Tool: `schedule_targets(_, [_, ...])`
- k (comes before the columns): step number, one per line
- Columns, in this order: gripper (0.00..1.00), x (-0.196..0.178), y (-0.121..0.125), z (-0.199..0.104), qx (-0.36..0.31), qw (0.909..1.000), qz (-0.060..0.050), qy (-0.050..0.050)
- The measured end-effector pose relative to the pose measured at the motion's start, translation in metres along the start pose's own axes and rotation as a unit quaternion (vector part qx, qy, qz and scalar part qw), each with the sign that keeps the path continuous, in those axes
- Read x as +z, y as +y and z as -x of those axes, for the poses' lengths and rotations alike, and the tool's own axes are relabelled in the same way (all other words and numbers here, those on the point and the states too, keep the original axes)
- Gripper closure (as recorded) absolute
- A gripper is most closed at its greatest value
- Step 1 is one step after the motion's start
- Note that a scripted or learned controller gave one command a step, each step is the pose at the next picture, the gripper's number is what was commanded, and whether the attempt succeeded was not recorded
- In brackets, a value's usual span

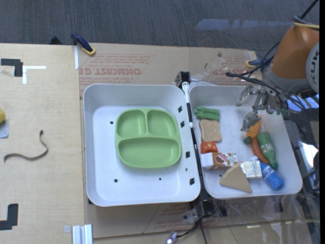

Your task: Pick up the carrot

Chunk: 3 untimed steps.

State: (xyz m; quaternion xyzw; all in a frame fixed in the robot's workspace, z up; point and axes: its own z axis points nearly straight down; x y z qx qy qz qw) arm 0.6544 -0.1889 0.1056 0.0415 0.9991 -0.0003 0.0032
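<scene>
The carrot (258,145) is a slim orange piece lying in the right bin (229,104), near its right wall. It runs from upper left to lower right, pressed against a green bottle (266,148) on its right. My gripper (251,120) hangs over the carrot's upper end, low in the bin, and seems to touch or nearly touch that end. The grey wrist and orange band (297,47) rise behind it to the upper right. The carrot rests on the bin floor.
The right bin also holds green beans (207,113), a bread slice (210,131), a red item (208,147), a small carton (220,160), a tan wedge (236,178) and a blue-capped bottle (265,172). A green divided plate (149,138) sits in the left bin (96,151).
</scene>
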Motion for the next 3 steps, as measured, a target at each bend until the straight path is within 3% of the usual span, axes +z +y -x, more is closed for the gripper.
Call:
schedule_targets(1, [0.0, 0.012, 0.01, -0.058, -0.079, 0.9969, 0.0, 0.001])
schedule_targets(2, [0.0, 0.011, -0.035, -0.025, 0.092, 0.9958, 0.0, -0.001])
schedule_targets(3, [1.0, 0.0, -0.033, -0.022, 0.089, 0.996, -0.001, -0.004])
